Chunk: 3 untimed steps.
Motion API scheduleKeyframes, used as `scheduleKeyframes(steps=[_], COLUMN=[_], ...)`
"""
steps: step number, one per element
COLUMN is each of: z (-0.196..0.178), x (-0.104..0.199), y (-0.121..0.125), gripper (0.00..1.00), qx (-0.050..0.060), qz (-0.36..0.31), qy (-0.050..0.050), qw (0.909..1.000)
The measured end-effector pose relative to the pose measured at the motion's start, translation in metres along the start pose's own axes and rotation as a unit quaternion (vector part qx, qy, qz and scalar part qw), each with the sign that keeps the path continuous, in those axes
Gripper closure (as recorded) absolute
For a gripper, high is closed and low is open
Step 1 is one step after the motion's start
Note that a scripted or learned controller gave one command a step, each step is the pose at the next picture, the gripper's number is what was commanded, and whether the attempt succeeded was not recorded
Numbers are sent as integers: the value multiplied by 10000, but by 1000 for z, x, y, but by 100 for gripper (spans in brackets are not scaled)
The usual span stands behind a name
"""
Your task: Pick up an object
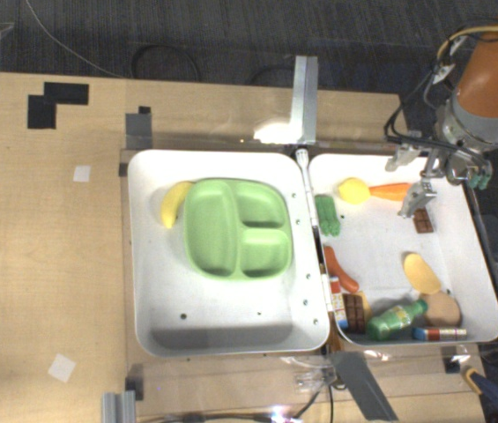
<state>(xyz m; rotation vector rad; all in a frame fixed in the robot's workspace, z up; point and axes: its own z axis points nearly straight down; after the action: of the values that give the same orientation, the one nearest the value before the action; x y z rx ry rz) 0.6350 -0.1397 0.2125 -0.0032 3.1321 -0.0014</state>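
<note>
Jaws (414,203) hover near right bin's (486,263) far edge, above carrot (388,191).

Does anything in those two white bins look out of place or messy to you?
Mostly tidy. The green divided tray sits at a tilt in the left bin, partly covering a banana. In the right bin, a green bottle lies on its side in a pile at the near edge. Nothing looks spilled or broken.
</note>
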Motion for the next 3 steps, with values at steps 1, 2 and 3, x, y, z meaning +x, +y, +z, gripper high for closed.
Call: scheduleKeyframes(steps=[1,2,3], z=[122,121,118], x=[6,90,139], y=[-32,-31,-5], gripper=[0,0,0], qx=[13,9,34], qz=[-112,74,27], qy=[-44,-14,-122], qw=[9999,10000,9999])
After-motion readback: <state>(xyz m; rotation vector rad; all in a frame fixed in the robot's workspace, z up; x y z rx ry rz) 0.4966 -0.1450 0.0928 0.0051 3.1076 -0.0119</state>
